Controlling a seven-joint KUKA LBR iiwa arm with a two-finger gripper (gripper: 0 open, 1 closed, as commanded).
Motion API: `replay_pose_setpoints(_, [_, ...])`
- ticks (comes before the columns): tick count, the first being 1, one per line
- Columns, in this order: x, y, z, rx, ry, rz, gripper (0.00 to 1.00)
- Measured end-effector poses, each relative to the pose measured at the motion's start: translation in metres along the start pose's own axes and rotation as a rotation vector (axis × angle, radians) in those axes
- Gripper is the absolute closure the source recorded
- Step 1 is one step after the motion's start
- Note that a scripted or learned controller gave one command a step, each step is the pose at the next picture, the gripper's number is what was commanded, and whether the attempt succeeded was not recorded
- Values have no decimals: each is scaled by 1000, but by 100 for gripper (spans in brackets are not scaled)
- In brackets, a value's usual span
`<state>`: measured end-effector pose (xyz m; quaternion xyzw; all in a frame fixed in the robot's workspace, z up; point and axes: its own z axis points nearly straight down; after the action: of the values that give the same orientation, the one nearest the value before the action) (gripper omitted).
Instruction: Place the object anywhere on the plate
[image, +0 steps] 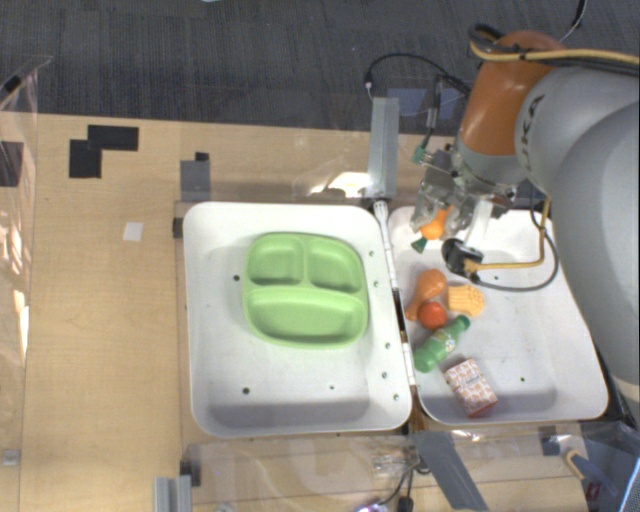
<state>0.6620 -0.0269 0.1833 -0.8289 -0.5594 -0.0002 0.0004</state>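
Green three-compartment plate (305, 290) — flat, centred in left bin (215, 400)

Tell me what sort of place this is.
Probably a robotics lab test bench: a robot arm reaches over two white bins, one holding a green plate, the other toy food, on a wooden bench with metal brackets.

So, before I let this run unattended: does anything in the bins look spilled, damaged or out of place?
Nothing stands out. The green three-compartment plastic plate lies flat in the left white bin. The toy foods are huddled near the right white bin's left wall, none spilled over. The claw hangs above them with a small orange piece at its tip.
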Motion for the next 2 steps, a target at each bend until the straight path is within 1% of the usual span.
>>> replay_pose_setpoints(1, [57,-49,0,1,0,25,100])
replay_pose_setpoints(2, [142,-53,65,6,-2,12,100])
